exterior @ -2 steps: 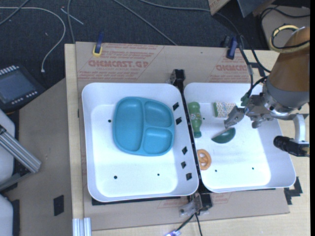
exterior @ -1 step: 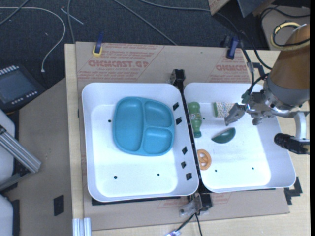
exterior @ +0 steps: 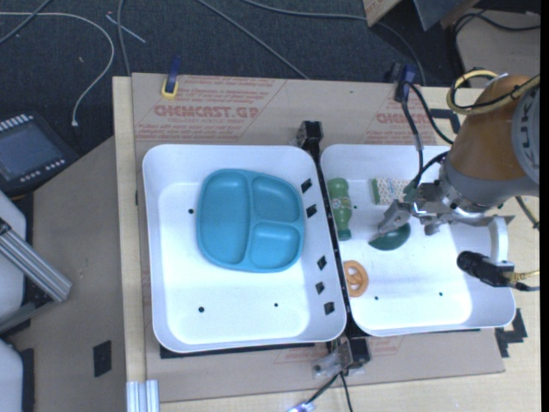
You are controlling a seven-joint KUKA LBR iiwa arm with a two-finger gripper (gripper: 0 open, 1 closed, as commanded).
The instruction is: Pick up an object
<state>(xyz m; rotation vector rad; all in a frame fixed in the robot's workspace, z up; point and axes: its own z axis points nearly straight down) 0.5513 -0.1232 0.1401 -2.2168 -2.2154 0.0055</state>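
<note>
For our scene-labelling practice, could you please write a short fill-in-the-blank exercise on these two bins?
1. The blue divided plate lies in the ____ bin.
2. The green bottle lies in the ____ bin.
3. The pretzel in the right bin is ____ in colour.
4. The gripper hovers beside a dark green ____.

Missing words: left; right; orange; bowl

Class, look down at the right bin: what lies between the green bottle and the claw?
In the camera view, only bare white bin floor separates the green bottle from the claw; the dark green piece sits just below the claw.
</note>
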